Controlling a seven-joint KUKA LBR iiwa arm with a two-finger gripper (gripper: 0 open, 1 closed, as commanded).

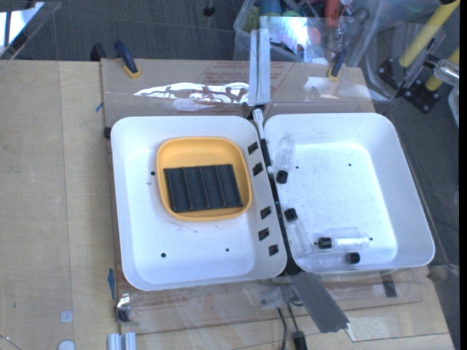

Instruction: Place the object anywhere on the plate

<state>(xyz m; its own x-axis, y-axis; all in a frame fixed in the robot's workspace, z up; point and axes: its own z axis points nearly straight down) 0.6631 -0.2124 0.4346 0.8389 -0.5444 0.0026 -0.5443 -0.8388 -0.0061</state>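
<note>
A yellow, rounded-square plate (169, 156) sits in the upper middle of the left white bin (146, 246). A dark grey, ridged rectangular object (203, 188) lies flat on the plate. It covers most of the plate's floor, with its long side running left to right.
The right bin (379, 159) holds small clear tubes with black caps, one near its front (340, 240) and one by the divider (282, 163). Black clips (264, 211) line the edge between the bins. A clear box of clutter (314, 6) stands behind the bench.
</note>
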